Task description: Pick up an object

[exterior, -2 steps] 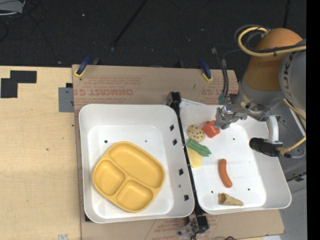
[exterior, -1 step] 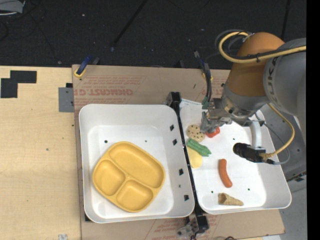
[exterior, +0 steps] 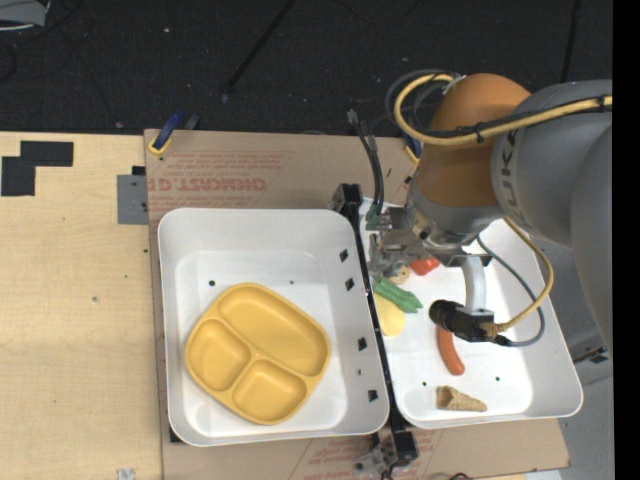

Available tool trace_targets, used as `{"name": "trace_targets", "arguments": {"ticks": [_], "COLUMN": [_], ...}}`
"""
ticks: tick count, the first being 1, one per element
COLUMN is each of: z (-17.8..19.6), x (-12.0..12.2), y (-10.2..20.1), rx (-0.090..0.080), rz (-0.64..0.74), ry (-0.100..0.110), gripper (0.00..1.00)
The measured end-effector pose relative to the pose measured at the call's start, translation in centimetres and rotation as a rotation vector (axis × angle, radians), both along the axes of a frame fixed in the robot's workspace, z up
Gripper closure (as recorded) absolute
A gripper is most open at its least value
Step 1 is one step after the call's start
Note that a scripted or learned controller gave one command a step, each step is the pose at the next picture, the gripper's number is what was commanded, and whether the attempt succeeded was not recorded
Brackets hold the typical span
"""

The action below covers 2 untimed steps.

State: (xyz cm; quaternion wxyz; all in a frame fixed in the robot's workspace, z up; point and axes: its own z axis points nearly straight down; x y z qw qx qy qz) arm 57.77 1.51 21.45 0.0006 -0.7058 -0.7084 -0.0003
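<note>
Grey arm bends down over the right bin (exterior: 540, 393), its hand (exterior: 392, 258) near the green piece (exterior: 396, 294), grip unreadable

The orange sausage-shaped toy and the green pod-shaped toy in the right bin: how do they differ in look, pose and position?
The orange sausage-shaped toy is plain orange and smooth; the green pod-shaped toy is green and looks bumpier. The orange one lies nearly along the bin's length, out on open floor; the green one lies slanted, close to the divider, touching a yellow piece. The green one sits nearer the gripper. Both are elongated and lie flat in the right bin.
</note>
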Motion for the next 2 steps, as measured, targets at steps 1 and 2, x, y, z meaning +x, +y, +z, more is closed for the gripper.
{"name": "trace_targets", "arguments": {"ticks": [1,2], "z": [-0.6,-0.5], "x": [-2.1,-3.7], "y": [4.5,9.2], "rx": [-0.001,-0.001], "rz": [-0.001,0.000], "ry": [0.001,0.001], "gripper": [1.00,1.00]}}
